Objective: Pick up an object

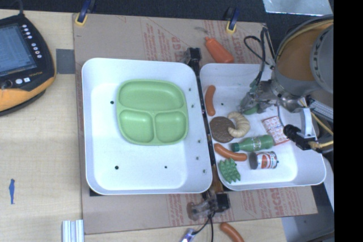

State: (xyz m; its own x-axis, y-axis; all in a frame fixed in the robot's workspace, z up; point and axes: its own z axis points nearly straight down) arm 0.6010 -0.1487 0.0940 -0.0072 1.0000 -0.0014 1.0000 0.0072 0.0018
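Two white bins side by side on a wooden table, over a sheet of cardboard; left bin holding a green divided plate near its middle; right bin crowded with toy food. Landmark there: a brown round cookie near the right bin's left wall; touching its right side, a tan croissant; above it, an upright orange sausage; below it, a second sausage lying slantwise; below that, a green leafy piece at the bin's lower left corner; right of the cookie, a green bottle on its side, and just under the bottle a small can; a red-and-white card further right. Gripper down inside the right bin, up and right of the cookie, close above the croissant; jaws too cluttered with cables to judge, cannot tell wide or narrow. Outside the bins: an orange carrot above the cookie on the cardboard; a teach pendant far left on the table.
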